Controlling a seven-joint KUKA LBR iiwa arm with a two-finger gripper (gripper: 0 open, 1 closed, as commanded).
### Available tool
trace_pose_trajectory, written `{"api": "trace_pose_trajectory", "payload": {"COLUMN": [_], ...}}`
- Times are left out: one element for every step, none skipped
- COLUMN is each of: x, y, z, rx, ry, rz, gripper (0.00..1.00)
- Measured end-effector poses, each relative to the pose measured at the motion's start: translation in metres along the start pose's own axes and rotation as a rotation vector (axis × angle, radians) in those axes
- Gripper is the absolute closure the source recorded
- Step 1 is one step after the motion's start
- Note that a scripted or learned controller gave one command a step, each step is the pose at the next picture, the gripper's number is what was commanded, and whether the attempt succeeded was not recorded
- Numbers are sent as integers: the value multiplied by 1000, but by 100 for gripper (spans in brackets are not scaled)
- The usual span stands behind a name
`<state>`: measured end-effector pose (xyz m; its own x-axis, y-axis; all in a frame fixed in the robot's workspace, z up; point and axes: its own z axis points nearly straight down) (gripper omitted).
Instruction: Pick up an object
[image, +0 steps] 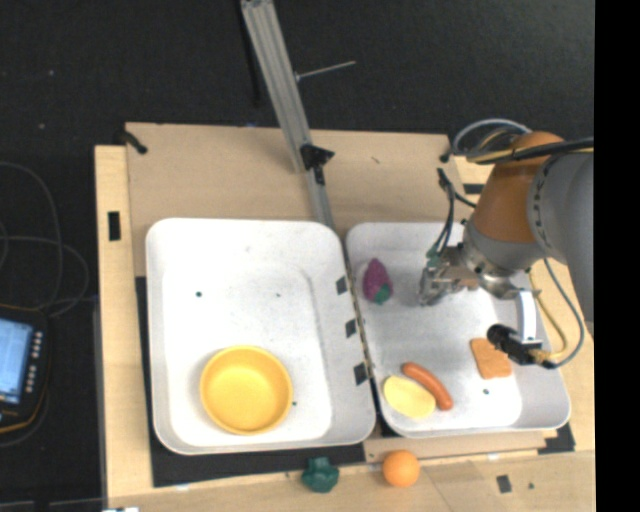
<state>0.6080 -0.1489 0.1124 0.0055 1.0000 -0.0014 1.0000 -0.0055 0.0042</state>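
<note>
Orange ball (401, 468) off-bin, sausage (428, 385) below, purple toy (376, 280) beside hand (433, 290), grip unreadable

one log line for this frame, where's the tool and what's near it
tool: over right bin, low | nearest: purple object, apart | also in bin: sausage, yellow piece, orange cracker | grasp: none seen

I can read no words, labels, brands or numbers anywhere; the lit screen (12, 362) off my bench's (115, 330) left edge is too blurred.
</note>
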Motion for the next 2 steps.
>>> {"api": "trace_pose_trajectory", "payload": {"x": [-4, -6], "y": [-6, -4], "z": [-61, -99], "rx": [-3, -2], "ry": [-1, 0], "rz": [-3, -7], "gripper": [100, 100]}}
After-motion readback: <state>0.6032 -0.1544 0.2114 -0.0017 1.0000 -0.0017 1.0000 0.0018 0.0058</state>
